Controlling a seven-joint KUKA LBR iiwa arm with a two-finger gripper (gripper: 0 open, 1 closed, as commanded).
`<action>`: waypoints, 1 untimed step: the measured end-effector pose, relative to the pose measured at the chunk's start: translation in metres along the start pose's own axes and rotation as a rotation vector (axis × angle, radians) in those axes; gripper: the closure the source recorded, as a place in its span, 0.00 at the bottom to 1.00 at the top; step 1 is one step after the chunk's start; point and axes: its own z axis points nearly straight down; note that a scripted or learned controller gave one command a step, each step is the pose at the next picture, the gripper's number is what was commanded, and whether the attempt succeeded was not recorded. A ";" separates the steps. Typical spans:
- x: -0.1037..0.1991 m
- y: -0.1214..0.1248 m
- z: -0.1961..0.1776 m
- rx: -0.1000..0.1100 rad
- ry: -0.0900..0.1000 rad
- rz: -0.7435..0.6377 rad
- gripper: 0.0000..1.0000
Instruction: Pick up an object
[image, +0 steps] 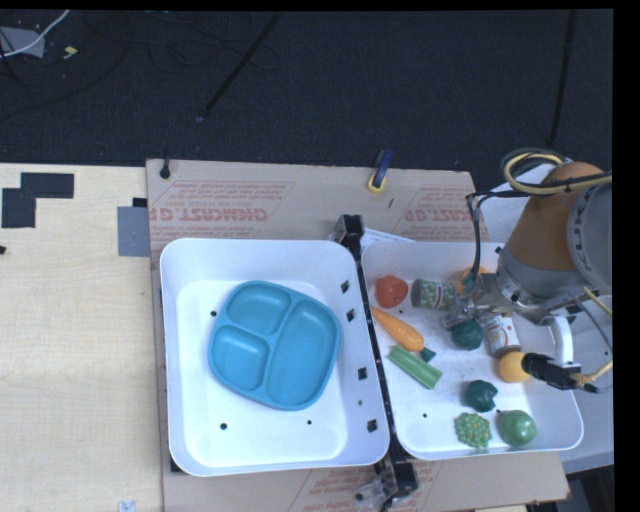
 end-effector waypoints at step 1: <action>0.003 -0.010 -0.050 -0.005 -0.003 0.004 1.00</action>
